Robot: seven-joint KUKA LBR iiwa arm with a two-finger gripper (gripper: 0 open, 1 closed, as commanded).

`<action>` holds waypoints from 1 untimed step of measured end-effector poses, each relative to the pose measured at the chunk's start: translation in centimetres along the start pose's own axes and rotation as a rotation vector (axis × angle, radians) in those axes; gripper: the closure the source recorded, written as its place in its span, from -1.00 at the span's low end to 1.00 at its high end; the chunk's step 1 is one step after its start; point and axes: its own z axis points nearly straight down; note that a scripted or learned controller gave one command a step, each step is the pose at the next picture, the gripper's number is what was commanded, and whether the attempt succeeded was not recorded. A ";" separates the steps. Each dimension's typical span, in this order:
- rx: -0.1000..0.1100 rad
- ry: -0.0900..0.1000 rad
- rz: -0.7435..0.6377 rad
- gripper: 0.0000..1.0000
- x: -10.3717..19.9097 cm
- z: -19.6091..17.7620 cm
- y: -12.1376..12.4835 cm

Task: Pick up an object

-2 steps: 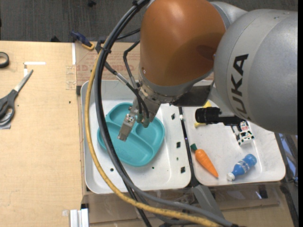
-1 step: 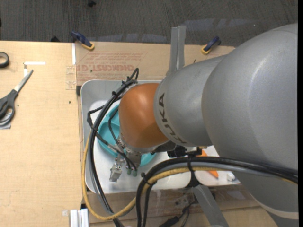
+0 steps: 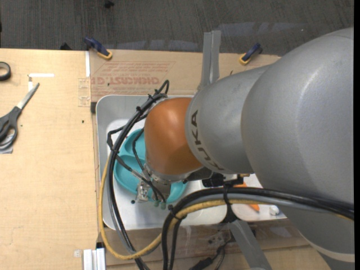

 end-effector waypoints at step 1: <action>-0.007 0.000 -0.001 1.00 -2.0 -15.9 -8.9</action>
